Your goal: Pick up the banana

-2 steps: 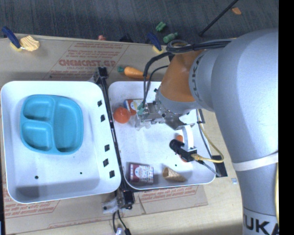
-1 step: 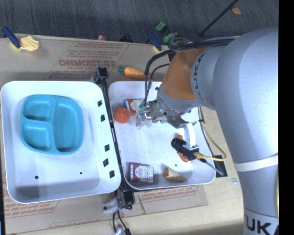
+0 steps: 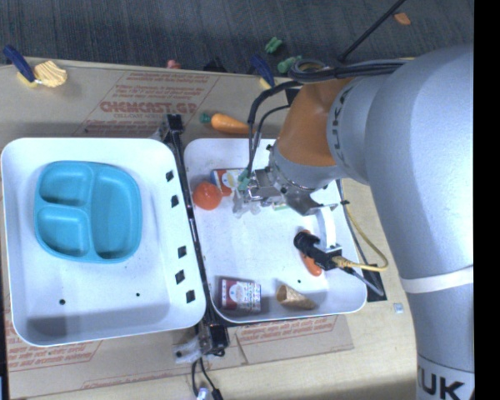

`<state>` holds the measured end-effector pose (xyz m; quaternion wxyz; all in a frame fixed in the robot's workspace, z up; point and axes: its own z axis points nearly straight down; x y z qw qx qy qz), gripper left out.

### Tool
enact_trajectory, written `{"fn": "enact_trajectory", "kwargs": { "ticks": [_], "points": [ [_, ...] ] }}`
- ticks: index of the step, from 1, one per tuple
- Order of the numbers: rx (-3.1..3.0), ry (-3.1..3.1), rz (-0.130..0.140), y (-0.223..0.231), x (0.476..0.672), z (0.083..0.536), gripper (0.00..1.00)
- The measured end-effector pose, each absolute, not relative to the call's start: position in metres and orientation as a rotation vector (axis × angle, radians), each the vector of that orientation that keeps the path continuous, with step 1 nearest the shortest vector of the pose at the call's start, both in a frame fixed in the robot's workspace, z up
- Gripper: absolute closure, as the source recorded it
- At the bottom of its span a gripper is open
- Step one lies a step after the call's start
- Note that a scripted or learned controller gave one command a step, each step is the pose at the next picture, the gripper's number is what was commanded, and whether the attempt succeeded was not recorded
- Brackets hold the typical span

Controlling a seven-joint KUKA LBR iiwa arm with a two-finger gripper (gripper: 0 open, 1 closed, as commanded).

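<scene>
My gripper (image 3: 248,200) hangs low over the back middle of the right bin (image 3: 258,248), just right of an orange ball (image 3: 206,195) and a small carton (image 3: 223,178). The grey arm with its orange band (image 3: 312,132) covers the bin's back right part. Nothing can be made out between the gripper's tips from this angle. A red-orange piece (image 3: 314,264) lies by the bin's right wall.
A dark red box (image 3: 237,294) and a tan wedge (image 3: 294,296) lie along the right bin's front wall. The left bin (image 3: 33,307) holds a blue divided plate (image 3: 87,209). A carrot (image 3: 229,123) rests on the bench behind the right bin.
</scene>
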<state>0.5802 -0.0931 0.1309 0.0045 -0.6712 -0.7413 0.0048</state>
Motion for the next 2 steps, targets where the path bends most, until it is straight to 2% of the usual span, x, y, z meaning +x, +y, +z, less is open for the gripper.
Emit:
{"fn": "enact_trajectory", "kwargs": {
  "ticks": [1, 2],
  "points": [
    [-2.190, -2.246, 0.004, -0.015, 0.519, 0.192, 1.00],
    [-2.369, -2.055, 0.007, 0.110, 0.475, 0.137, 1.00]
  ]
}}
